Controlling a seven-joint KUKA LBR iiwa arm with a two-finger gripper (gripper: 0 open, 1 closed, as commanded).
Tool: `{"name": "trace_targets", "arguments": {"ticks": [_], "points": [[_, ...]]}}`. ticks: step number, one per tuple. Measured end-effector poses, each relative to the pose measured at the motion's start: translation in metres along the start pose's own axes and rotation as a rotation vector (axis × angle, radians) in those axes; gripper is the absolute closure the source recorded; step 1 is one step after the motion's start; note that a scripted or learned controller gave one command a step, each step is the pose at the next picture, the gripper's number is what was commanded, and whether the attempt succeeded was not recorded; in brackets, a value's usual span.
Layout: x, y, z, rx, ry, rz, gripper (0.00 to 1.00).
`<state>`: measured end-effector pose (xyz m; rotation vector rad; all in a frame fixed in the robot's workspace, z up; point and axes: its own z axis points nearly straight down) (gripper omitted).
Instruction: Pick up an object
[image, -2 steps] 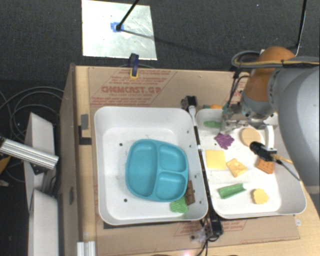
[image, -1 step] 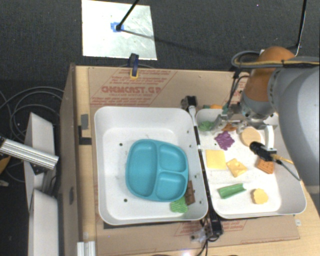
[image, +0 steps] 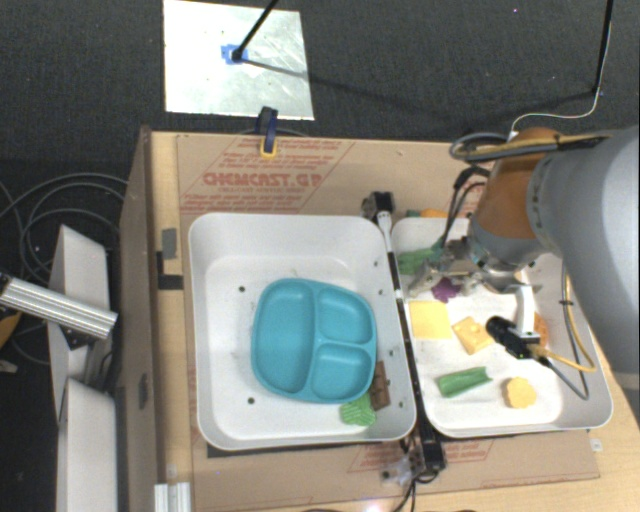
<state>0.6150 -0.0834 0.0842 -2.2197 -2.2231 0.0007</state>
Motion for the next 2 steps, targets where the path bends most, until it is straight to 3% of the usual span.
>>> {"name": "trace_targets", "arguments": {"ticks": [1, 2], "points": [[-0.008, 0.037, -0.001, -0.006, -0.001, -0.005, 0.0], [-0.015, 0.001, 0.0, 0.001, 0.0, 0.001, 0.0]]}}
